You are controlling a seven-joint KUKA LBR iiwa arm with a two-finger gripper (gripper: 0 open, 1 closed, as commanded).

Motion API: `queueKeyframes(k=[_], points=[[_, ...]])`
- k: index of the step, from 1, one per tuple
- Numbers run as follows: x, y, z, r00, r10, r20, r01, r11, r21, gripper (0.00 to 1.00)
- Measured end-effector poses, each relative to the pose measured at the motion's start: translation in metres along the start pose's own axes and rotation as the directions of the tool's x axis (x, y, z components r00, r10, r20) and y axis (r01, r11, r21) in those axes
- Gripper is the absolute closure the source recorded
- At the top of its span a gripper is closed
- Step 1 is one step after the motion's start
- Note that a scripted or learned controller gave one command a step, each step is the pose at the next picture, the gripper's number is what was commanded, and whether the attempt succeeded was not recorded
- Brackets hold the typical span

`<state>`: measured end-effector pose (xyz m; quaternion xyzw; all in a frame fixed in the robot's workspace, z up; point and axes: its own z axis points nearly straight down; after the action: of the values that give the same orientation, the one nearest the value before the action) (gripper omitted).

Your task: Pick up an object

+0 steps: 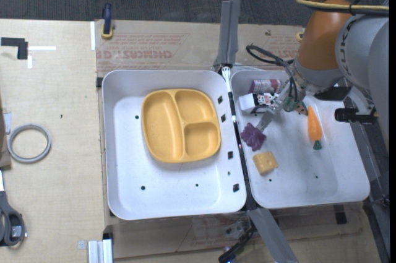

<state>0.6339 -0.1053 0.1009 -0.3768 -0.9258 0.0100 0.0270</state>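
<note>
Two shallow white plastic bins sit side by side on the bench. The left bin [117, 150] holds one thing, a yellow three-compartment plastic plate [180, 125], lying flat toward the bin's upper half. The right bin [334, 184] holds several small items: a purple crumpled toy piece [253, 136] near its left wall, a tan cracker-like square block [265, 162] just below that, an orange toy carrot with a green tip [315, 127] toward the right, a pink-and-white small container [265, 83] against the far wall, and a white box-like item with dark and red markings [260, 100] just in front of it. The carrot's long axis runs nearly straight up and down the view, its green end pointing toward the near side of the bin. The grey arm's gripper [267, 120] reaches down into the right bin's far left part, its tip between the white box-like item and the purple piece; whether its jaws are apart or together cannot be told. On the bench left of the bins lies a grey ring [28, 143].
</note>
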Motion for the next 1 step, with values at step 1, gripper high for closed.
queueKeyframes(k=[1], points=[[-0.0448,-0.0535,-0.0706,0.992,0.115,0.042,-0.113,0.993,-0.045,0.00]])
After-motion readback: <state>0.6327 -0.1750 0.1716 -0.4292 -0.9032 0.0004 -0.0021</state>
